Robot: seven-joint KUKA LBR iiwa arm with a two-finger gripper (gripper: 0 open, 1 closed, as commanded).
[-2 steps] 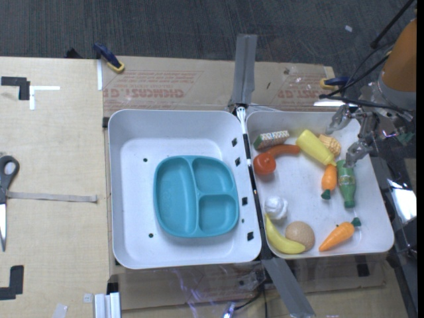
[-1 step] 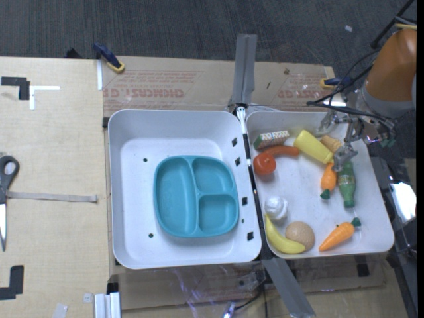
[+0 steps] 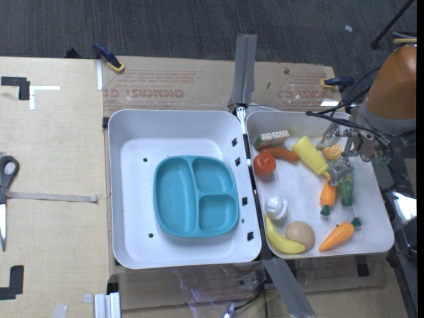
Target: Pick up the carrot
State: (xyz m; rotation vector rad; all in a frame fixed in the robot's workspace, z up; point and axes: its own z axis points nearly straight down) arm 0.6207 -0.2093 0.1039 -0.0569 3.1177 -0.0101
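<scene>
Two orange carrots lie in the right bin (image 3: 377, 204). The smaller carrot (image 3: 327, 195) lies near the bin's middle right, with its green end toward the front. The larger carrot (image 3: 336, 236) rests at the front right corner with its green top pointing back right. My gripper (image 3: 342, 167) hangs over the right side of this bin, just behind and slightly right of the smaller carrot, beside a small green item (image 3: 346, 191). I see nothing held in it.
Also in the right bin are a yellow bottle (image 3: 310, 154), corn (image 3: 332, 151), a tomato (image 3: 264, 163), a red pepper (image 3: 283, 154), a wafer (image 3: 273, 138), a white garlic (image 3: 276, 207), a banana (image 3: 283, 240) and a potato (image 3: 299, 232). A teal divided plate (image 3: 197, 195) sits in the left bin (image 3: 126, 177).
</scene>
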